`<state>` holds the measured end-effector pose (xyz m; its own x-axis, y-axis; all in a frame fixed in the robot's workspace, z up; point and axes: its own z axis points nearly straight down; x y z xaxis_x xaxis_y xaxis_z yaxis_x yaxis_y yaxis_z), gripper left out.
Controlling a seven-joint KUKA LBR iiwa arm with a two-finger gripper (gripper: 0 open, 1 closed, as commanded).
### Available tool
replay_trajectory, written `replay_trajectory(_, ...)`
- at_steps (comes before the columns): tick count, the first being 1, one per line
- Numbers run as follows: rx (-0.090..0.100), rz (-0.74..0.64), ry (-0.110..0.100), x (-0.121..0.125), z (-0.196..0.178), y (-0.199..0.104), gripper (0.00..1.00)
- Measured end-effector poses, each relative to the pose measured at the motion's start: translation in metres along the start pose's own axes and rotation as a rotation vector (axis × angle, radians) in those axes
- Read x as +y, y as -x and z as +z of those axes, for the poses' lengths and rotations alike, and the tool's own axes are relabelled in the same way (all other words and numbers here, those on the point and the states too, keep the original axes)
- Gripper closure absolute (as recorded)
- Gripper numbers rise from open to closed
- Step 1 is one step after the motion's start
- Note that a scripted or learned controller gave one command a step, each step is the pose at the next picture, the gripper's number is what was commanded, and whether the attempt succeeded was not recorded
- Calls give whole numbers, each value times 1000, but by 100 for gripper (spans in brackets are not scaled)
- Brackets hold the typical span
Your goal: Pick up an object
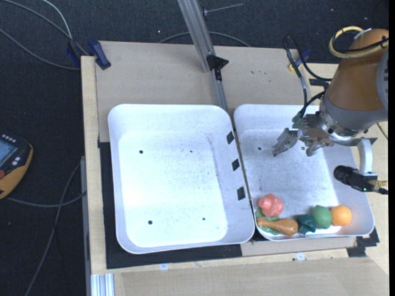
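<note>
Hand low over right bin

arm: cut off at right edge | handheld device: cropped at left edge

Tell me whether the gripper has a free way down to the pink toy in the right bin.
Probably yes. The gripper hangs over bare floor of the right bin, and nothing stands between it and the pink toy near the front wall.
</note>
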<state>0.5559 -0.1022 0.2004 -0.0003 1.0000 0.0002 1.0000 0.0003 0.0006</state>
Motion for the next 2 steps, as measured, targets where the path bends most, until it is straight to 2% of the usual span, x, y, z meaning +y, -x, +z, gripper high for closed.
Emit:
replay_trajectory(1, 1, -6, -1, -18, 13, -73, 0)
replay_trajectory(2, 0, 0, 1, -17, 2, -70, 100)
